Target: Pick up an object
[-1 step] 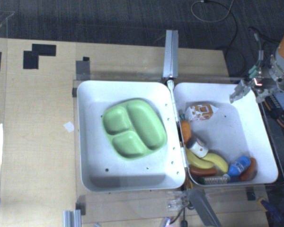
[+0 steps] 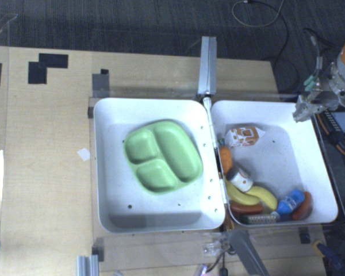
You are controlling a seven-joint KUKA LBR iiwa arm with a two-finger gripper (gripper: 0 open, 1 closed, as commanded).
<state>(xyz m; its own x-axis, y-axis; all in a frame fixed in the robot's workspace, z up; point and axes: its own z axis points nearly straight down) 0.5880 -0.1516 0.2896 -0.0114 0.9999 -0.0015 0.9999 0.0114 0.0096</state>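
Note:
The right bin (image 2: 302, 132) holds a white and orange packet (image 2: 244, 135) near its back left. An orange carrot-like piece (image 2: 225, 158) lies along its left wall. At the front sit a yellow banana (image 2: 256, 196), a white cylinder (image 2: 240, 180), a blue and orange toy (image 2: 291, 202) and a red-brown sausage shape (image 2: 248, 209). My gripper (image 2: 305, 109) hangs at the bin's back right corner, above the rim, apart from all these objects. Nothing shows between its tips.
The left bin (image 2: 112, 171) holds a green divided plate (image 2: 163, 155). A metal post (image 2: 207, 68) rises behind the wall between the bins. Cables lie on the dark floor behind the bench. Wooden bench top stretches to the left.

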